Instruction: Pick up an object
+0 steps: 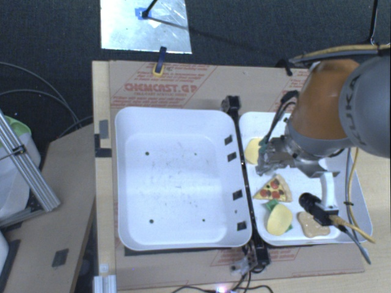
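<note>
This looks like a robotics lab. A grey industrial arm with an orange band [327, 99] reaches over a bench covered with printed brown cardboard [165, 84], on which two white bins [177, 124] sit clamped side by side. Loose cables [36, 78] trail across dark carpet [49, 23], an aluminium frame strut [24, 163] stands at the left, and a shiny metal sheet [143, 17] lies on the floor.

Bins [177, 127]: white
Pizza slice toy [274, 190]: yellow, dotted red and green
Lemon-shaped toy [280, 219]: yellow
Cookie-shaped piece [312, 226]: tan
Arm [342, 102]: grey, orange band
Board [183, 81]: brown, red lettering
</note>
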Controlling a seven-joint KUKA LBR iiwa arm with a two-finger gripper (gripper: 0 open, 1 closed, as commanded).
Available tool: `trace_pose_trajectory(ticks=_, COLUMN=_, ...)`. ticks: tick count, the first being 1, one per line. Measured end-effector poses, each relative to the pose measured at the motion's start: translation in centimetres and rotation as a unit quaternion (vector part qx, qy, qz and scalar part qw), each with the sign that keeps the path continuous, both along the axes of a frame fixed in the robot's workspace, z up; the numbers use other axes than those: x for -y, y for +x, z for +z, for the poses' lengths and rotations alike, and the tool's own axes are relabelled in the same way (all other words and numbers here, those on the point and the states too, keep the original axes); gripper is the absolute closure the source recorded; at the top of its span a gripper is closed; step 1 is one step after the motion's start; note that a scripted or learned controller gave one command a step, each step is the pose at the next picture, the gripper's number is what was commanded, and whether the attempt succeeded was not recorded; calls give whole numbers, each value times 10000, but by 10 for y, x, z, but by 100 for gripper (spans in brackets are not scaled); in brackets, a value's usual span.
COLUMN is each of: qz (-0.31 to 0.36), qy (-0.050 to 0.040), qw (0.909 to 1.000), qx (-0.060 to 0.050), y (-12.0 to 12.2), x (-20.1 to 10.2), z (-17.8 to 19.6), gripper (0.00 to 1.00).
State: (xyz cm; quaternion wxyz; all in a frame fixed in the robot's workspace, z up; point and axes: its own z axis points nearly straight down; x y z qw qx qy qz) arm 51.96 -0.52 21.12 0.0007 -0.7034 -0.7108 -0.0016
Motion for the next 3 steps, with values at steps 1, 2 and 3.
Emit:
trace_pose_trajectory(ticks=1, qz=-6, qy=1, qw=10000, qx=58, y=-32, x=-29, z=108, gripper=100)
trace_pose_trajectory(ticks=2, qz=9, qy=2, qw=10000, qx=17, y=-33, x=-102, z=132, gripper=100)
trace_pose_trajectory(ticks=3, qz=-36, qy=-5, qw=10000, qx=77, y=-26, x=-65, z=253, gripper=100)
